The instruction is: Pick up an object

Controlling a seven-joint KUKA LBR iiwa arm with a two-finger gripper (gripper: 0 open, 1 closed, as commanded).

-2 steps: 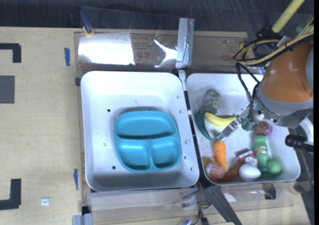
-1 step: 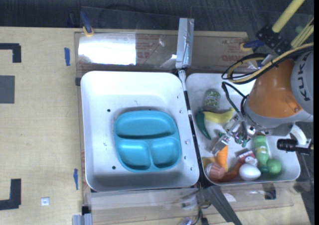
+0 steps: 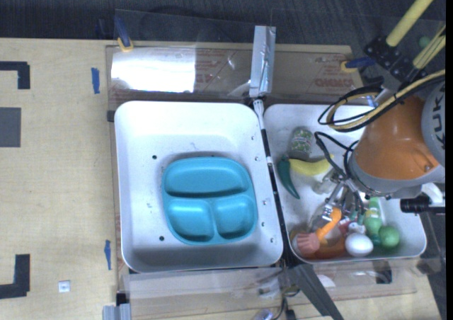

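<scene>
The gripper (image 3: pixel 338 207) hangs low over the near part of the right bin (image 3: pixel 414 248), directly above a heap of small objects; whether it is wide, narrow or holding something, I cannot tell, because the metal parts mix with the clutter there. The arm (image 3: pixel 396 145) comes in from the right, with its orange band (cables loop around it) above the wrist. The left bin (image 3: pixel 134 134) holds a blue tray (image 3: pixel 209 198) with three compartments, lying near its middle. In the right bin, a dark green curved piece (image 3: pixel 289 178) lies at the left wall, touching a yellow piece (image 3: pixel 311 167). Farther away sits a speckled greenish object (image 3: pixel 301 141). Near the front wall are an orange carrot-like piece (image 3: pixel 326 227), a pinkish object (image 3: pixel 307 242), a white egg (image 3: pixel 359 244) and a green ball (image 3: pixel 388 236).
</scene>
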